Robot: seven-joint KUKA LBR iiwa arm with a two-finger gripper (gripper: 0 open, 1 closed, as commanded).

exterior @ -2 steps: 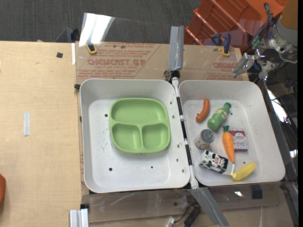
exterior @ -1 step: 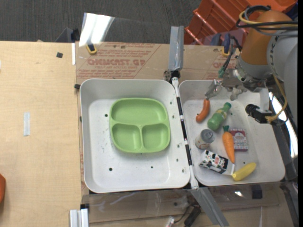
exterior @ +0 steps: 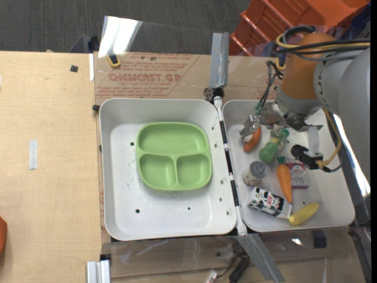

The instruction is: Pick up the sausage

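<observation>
— Looking at the right-hand bin [exterior: 347, 208], where is the sausage [exterior: 252, 139] found?

— It is seen toward eleven o'clock in that bin, lying at a slant near the wall shared with the left bin [exterior: 118, 217]. A green toy [exterior: 270, 151] lies just beside it at four o'clock, and a small can [exterior: 256, 171] is placed at six o'clock.

— And the gripper [exterior: 255, 124]?

— It is held directly over the sausage's upper end, at about twelve o'clock from it. Whether it is open or closed cannot be told, as the wrist hides it, and no grip on the sausage can be confirmed.

— What could go wrong from here?

— Only the tip may be caught, so the sausage could be pivoted and dropped once lifted. The green toy is crowded so close that it may be pinched along with it or knocked aside. The bin wall at nine o'clock may also be struck if the descent is misjudged.

— Is the green plate [exterior: 174, 155] at risk?

— It is judged safe, being well apart in the left bin.
</observation>
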